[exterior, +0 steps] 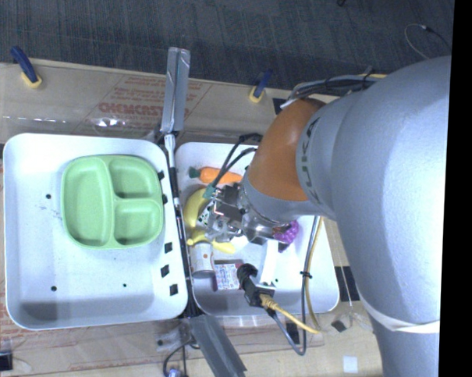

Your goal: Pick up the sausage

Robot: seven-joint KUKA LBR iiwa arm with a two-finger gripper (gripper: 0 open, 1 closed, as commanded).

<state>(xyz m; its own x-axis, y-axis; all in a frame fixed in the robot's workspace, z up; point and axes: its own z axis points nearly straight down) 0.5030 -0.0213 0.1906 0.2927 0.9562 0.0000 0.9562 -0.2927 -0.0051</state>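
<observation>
The arm hangs low over the right bin (325,301), and its gripper (221,214) points down among the toys near the bin's left wall. A dark reddish-brown piece (226,275) lies just in front of the gripper, toward the bin's near edge. It may be the sausage, but it is too small to tell. A yellow banana (192,208) lies right beside the gripper, partly under it. The wrist hides whatever lies directly beneath.
An orange carrot (215,175) lies at the back of the right bin, and a purple toy (289,232) peeks out under the arm. A green three-part plate (113,200) sits in the left bin (29,276). Cables hang from the wrist over the bin's front.
</observation>
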